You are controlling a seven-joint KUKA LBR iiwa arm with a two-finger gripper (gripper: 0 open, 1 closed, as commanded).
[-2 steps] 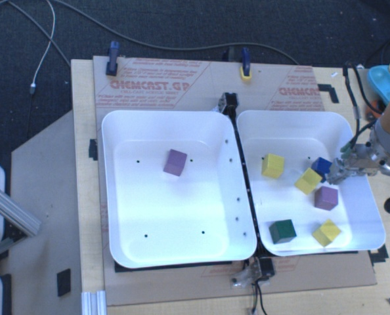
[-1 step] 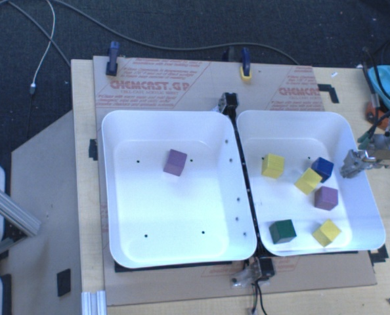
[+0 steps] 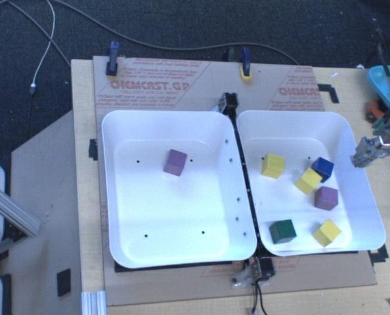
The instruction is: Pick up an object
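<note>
Two shallow white bins sit side by side on the tabletop (image 3: 83,176), which is covered by a printed brown board. The left bin (image 3: 116,176) holds a single purple cube (image 3: 175,162), lying toward the bin's 11 o'clock area, well apart from every wall. The right bin (image 3: 352,149) holds six blocks. A yellow cube (image 3: 272,166) sits at about 10 o'clock in that bin. A blue cube (image 3: 323,168) lies near 2 o'clock, touching or just beside a second yellow cube (image 3: 308,180) at its 8 o'clock. A second purple cube (image 3: 325,197) rests just beneath that pair, at roughly 4 o'clock from the bin's centre. A dark green cube (image 3: 282,231) lies at 7 o'clock and a third yellow cube (image 3: 326,232) at 5 o'clock, both close to the near wall. The end effector (image 3: 372,148) sits at the right bin's 3 o'clock rim, outside the blocks and apart from all of them; whether it is released or clenched cannot be told at this size.
</note>
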